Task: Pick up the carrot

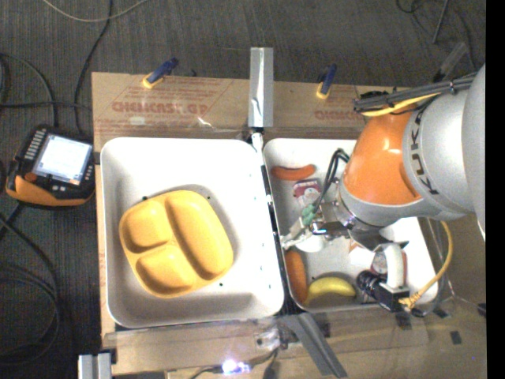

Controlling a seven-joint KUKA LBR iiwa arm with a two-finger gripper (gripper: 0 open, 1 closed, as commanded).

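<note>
In the camera view the carrot (296,272) lies along the left wall of the right bin (430,247), just beside a banana (331,288), while the arm's jaws hang low just above it, their spread hidden, so I cannot tell.

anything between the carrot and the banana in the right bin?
No. In the camera view the carrot lies along the right bin's left wall and the banana sits just to its right; the narrow strip between them is bare white bin floor.
</note>
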